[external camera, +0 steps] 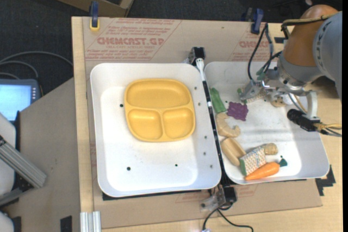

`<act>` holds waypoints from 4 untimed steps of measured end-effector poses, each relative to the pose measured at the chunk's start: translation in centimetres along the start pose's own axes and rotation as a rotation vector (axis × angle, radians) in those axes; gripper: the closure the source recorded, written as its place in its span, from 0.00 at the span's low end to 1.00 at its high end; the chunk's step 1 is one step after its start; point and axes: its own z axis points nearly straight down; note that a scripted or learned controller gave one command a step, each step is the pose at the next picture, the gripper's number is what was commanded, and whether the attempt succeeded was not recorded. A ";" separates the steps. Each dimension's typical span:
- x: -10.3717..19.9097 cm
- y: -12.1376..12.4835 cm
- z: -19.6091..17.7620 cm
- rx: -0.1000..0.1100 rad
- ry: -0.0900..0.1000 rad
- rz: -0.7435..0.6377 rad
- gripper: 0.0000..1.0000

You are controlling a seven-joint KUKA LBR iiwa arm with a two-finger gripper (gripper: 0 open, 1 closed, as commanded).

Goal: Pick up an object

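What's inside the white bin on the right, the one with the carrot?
The right bin holds a carrot, a checkered block, bread pieces, a purple thing and a green strip. The robot's hand hangs over the far end and covers whatever lies beneath.

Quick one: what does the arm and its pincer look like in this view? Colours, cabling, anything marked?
Grey rounded arm link with a glossy orange band above the wrist. Below it sits a metallic silver wrist housing, leading to a small pale pincer. Thin black cables loop along the wrist, and a black connector hangs off a light cable. No readable markings.
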 end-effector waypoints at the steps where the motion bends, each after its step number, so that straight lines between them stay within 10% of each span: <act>1: 6.5 -4.3 -0.1 -0.003 0.003 -0.008 0.00; 2: -0.2 -3.7 0.0 -0.008 -0.004 -0.001 0.00; 3: 1.6 2.5 0.0 -0.012 -0.001 -0.009 0.00; 4: 1.5 2.3 -1.1 -0.011 -0.002 -0.007 1.00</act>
